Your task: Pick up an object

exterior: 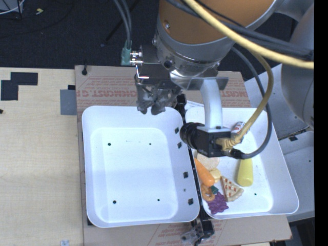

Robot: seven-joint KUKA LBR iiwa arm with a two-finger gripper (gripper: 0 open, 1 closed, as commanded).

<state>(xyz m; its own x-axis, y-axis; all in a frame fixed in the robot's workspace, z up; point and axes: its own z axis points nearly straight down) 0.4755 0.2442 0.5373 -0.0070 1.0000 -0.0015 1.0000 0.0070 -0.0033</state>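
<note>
My gripper (153, 102) hangs over the far rim of the left white bin (95, 164), near its right corner, with nothing visible in it. The objects lie in the right white bin (277, 184), at its front left: an orange carrot (206, 176), a yellow rounded piece (245, 172), a purple grape bunch (218, 203), a triangular pizza-like slice (232, 190) and a pale round disc (208, 162). A small red and white item (239, 127) lies farther back. The gripper is well to the left of and behind these objects.
A white post with a black block (206, 139) and a yellow cable (259, 114) hang from the arm over the right bin, hiding part of it. The arm's large orange and grey body (205, 19) covers the top of the view. Both bins rest on cardboard (107, 88).
</note>
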